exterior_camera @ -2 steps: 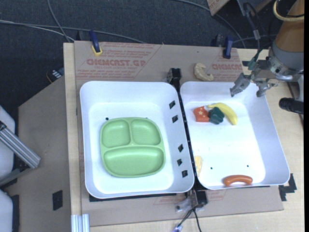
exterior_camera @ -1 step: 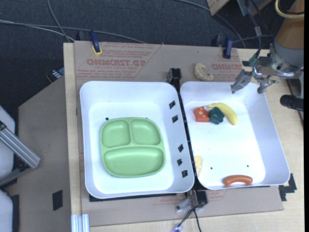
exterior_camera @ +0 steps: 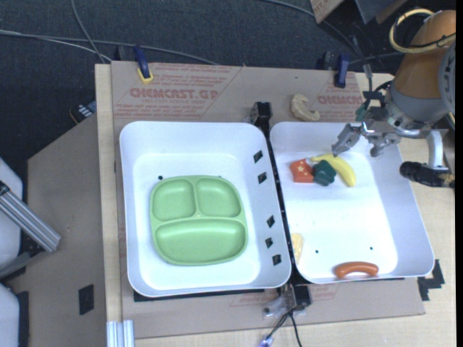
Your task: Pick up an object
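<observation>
Nearest us lies an orange sausage [exterior_camera: 356, 270]; our gripper [exterior_camera: 359, 140], fingers apart and empty, must descend onto the banana [exterior_camera: 343, 169].

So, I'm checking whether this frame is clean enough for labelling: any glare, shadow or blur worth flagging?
Camera view: even overhead light and soft shadows; the white bins look bright, slightly washed out; the gripper and the small items by the banana are a little soft; the green tray reads clearly.
</observation>
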`<act>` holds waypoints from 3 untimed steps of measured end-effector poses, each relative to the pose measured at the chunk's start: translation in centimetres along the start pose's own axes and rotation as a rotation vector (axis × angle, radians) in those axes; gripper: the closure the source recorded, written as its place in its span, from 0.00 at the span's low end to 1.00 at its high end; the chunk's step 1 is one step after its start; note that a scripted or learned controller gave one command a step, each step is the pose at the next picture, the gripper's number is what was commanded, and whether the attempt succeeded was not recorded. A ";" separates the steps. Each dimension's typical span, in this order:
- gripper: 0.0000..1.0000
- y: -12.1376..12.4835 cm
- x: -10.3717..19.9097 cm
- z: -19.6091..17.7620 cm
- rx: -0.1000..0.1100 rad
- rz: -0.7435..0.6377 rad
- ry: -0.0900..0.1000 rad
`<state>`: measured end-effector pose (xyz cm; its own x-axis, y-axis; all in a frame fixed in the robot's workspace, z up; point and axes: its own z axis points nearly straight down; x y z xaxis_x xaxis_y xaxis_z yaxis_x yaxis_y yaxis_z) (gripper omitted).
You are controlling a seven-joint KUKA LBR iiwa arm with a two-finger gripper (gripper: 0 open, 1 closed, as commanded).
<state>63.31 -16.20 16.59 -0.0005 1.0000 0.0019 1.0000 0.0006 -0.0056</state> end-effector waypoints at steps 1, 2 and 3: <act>0.00 -0.4 0.2 5.3 -0.014 0.002 0.000; 0.00 0.1 -0.1 5.4 -0.027 0.002 -0.009; 1.00 0.0 -0.1 4.5 -0.025 0.002 -0.009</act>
<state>63.32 -16.30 12.08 0.0011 1.0000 -0.0073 0.9998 -0.0009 0.0195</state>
